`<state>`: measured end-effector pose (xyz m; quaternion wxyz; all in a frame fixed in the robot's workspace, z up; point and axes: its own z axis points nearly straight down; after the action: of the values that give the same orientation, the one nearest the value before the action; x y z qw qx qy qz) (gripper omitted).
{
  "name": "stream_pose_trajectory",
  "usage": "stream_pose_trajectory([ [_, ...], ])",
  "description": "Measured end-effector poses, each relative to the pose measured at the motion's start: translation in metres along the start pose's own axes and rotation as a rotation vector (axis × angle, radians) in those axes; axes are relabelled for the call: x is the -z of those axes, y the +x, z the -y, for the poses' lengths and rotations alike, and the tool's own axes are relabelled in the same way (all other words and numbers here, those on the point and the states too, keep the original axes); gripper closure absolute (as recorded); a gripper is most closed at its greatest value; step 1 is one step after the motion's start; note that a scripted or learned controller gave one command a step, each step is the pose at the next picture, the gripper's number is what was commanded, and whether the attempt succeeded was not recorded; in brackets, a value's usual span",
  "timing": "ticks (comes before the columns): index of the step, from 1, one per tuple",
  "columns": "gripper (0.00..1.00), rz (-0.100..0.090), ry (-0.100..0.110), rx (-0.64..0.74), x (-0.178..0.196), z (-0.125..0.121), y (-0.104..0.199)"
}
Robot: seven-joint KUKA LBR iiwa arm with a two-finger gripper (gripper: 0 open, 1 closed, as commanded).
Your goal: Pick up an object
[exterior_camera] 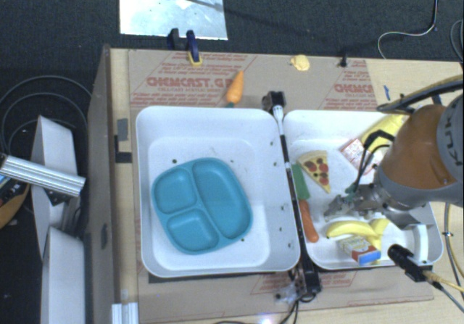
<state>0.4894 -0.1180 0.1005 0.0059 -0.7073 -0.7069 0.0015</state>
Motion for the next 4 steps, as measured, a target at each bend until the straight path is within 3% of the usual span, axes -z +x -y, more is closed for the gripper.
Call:
stream_pose_trajectory([
  [2,0.00,0.007,-0.018,0.008,-0.014,-0.112,0.026],
  [3,0.00,0.008,-0.016,0.002,-0.013,-0.140,-0.006],
  [4,0.00,0.006,-0.010,0.007,-0.015,-0.127,0.028],
])
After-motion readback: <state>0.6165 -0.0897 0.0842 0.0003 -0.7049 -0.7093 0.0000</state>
